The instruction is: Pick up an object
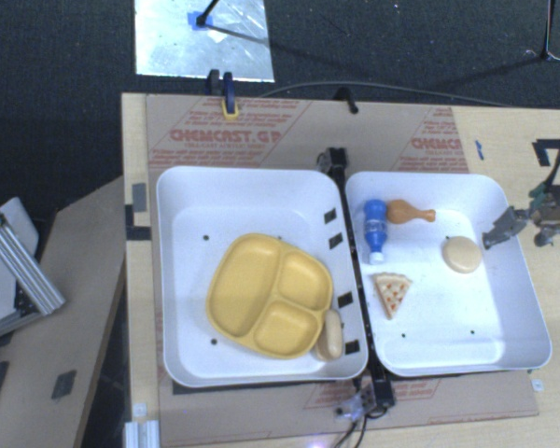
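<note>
While the arm waits at the right edge, you see four loose items in the right bin: one blue bottle, one drumstick, one round beige bun and one pizza slice. The bottle's long axis runs up and down the view, blue body toward the far rim; the drumstick lies crosswise, bone end pointing right; the pizza's tip points toward the near rim. The bun lies nearest the gripper, just left of it and apart. Whether the gripper is clenched or released, you cannot tell. The left bin holds one yellow divided tray and one pale bread roll, touching.
</note>
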`<state>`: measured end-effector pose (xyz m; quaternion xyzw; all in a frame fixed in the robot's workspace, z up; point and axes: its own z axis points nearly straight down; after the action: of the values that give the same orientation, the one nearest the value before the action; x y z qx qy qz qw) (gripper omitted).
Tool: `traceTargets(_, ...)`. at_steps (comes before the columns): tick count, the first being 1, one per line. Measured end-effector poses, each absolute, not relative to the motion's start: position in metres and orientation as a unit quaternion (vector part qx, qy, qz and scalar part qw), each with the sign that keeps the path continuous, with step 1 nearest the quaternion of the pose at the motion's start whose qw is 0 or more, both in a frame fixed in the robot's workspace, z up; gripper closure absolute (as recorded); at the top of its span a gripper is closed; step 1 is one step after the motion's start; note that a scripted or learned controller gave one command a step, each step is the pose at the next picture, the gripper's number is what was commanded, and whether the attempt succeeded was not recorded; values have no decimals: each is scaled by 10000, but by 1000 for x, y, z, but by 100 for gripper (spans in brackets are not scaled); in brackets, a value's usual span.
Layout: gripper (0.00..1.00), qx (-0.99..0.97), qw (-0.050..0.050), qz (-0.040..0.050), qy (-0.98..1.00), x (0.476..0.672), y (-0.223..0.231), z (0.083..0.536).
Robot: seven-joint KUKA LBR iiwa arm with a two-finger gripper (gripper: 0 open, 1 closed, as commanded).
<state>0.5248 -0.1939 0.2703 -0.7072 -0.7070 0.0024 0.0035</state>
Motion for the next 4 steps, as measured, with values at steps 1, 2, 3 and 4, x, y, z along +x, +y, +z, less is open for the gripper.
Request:
traceTargets(1,0,-7060,-8,-3,-7082,527,-193,276)
traceTargets(2,0,-7068,7,4,-7074,522,-200,218)
traceTargets(3,0,-7065,10,2,-7077,515,-193,168)
traceTargets(4,0,-7068,5,1,-7074,516,-194,106)
